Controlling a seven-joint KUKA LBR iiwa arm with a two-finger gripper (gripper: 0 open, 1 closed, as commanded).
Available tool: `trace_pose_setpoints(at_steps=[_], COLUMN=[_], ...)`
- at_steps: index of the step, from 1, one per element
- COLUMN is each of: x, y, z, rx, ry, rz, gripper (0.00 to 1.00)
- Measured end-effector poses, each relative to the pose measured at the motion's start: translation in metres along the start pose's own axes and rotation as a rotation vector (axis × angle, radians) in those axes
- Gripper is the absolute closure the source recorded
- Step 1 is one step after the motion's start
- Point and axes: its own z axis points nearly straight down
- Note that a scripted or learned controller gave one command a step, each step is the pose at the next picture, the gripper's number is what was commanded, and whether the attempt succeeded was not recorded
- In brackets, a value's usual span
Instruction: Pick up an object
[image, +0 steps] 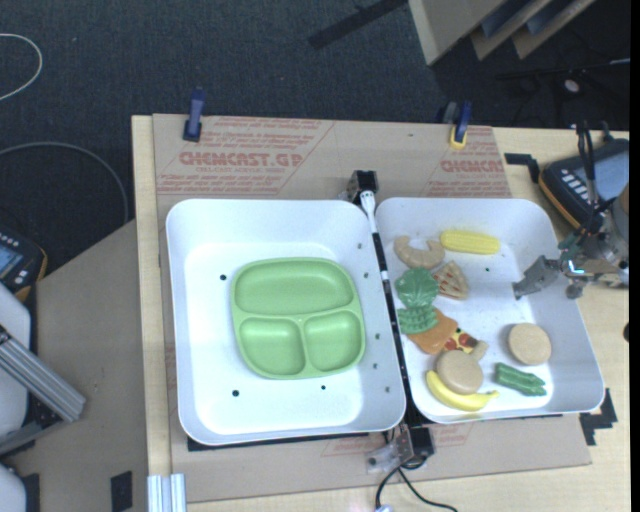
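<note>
The right white bin (497, 305) holds several toy foods: a yellow corn cob (470, 242), a tan bread piece (415, 252), a waffle-like wedge (453, 280), green leafy pieces (416, 292), an orange slice (440, 338), a round tan bun (528, 343), a green pod (520, 379) and a banana (458, 394) under a round biscuit (460, 371). My gripper (552, 284) hangs over the bin's right side, above the bun and right of the corn. Its fingers stand open, with only bare bin floor between them.
The left white bin (200, 300) holds a green divided plate (297, 315). Blue and yellow clamps (194, 115) pin the cardboard at the back edge. A yellow-and-black device (575, 185) sits at the far right behind the arm.
</note>
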Motion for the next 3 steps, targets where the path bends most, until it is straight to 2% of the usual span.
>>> trace_pose_setpoints(at_steps=[1,2,3], x=[0.029,0.027,0.088], y=[-0.049,-0.047,-0.048], z=[-0.043,-0.051,-0.002], rx=[0.002,-0.001,0.006], ry=[0.003,0.001,0.005], rz=[-0.001,-0.001,-0.005], gripper=[0.00,1.00,1.00])
